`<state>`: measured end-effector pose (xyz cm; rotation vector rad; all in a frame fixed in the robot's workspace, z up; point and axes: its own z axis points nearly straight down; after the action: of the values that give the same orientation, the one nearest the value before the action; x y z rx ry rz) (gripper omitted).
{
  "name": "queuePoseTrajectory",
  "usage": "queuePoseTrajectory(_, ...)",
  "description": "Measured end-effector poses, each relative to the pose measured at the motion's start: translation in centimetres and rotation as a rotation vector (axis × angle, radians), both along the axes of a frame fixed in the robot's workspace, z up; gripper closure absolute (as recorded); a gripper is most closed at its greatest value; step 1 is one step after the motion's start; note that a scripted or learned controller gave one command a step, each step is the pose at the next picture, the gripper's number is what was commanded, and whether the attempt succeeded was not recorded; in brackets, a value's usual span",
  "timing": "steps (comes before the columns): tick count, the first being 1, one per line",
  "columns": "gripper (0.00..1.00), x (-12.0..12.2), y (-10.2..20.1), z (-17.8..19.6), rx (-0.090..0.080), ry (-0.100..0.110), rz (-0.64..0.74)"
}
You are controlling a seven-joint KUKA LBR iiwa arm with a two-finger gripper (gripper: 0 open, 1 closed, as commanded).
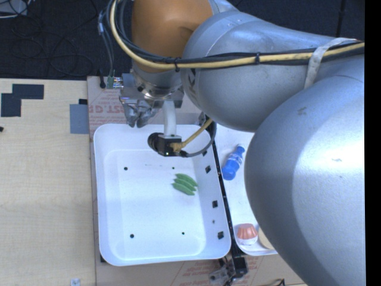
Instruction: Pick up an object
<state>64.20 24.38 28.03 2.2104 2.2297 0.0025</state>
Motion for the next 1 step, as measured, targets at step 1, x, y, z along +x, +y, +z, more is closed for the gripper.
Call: queuePoseTrajectory(1,1.00,0.29,-0.06,8.99,0.003,-0.004,-0.002)
